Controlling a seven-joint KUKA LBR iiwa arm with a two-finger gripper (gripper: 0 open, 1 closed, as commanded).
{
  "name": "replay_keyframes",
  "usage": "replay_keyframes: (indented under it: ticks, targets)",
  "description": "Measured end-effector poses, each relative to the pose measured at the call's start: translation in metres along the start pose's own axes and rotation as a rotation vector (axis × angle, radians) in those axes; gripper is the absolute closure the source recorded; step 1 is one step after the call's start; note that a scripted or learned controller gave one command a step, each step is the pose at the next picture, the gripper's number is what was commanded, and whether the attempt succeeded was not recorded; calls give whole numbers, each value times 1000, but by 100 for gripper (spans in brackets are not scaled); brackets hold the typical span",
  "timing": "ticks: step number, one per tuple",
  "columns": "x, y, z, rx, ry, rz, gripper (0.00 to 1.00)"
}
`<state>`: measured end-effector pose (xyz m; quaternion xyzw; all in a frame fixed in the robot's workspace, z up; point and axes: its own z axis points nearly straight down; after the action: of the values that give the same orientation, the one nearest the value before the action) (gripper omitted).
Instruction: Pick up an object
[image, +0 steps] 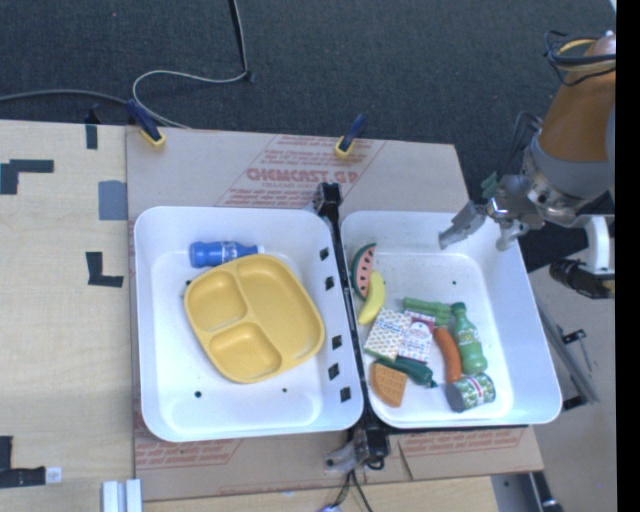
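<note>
**Risking a muddled grasp in the crowded bin**

Hovering over the right bin's (520, 300) far right corner, the gripper (480, 228) is being held spread, with nothing between its fingers. The toys are being kept tightly packed: banana (372, 298), green bottle (467, 338), carrot (447, 352). Neighbours are likely being nudged or pinched together on any descent.

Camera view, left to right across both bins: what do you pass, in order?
Blue bottle → yellow divided tray → watermelon slice → patterned packet → green bottle → gripper, hanging above the right bin's far right corner.
</note>
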<state>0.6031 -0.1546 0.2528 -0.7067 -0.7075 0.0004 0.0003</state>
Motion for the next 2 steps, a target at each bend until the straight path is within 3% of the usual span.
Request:
replay_keyframes:
  ticks: [1, 2]
  targets:
    - [-25, -17, 135, 4, 1, 1, 0]
    - [-12, -38, 163, -16, -4, 2, 0]
